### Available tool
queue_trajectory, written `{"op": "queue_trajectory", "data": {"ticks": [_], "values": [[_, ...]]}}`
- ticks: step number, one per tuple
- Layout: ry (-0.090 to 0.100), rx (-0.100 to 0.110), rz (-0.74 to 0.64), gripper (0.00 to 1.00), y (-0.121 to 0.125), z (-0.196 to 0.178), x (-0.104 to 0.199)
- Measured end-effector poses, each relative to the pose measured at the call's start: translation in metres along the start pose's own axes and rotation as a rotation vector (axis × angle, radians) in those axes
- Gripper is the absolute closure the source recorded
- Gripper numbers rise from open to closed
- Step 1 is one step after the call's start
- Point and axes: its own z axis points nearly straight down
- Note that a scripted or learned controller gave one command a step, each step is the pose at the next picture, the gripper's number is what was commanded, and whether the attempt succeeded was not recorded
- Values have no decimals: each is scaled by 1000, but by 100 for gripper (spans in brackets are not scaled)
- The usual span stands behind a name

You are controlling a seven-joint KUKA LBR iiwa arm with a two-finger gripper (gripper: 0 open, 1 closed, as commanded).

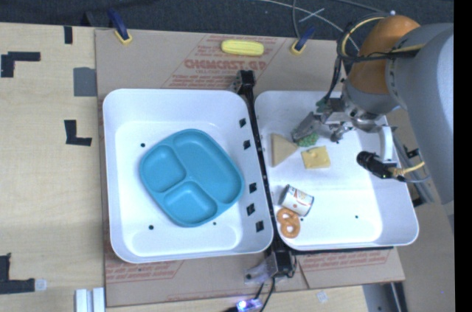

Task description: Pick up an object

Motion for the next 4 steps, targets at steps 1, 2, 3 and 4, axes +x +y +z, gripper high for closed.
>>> {"op": "queue_trajectory", "data": {"ticks": [1,2,3,4], "values": [[-2,-3,-1,100,1,-13,0],[1,-3,1,100,6,-57,-2],[1,-4,0,100,12,-109,8],[2,-2,1,100,13,-132,8]]}}
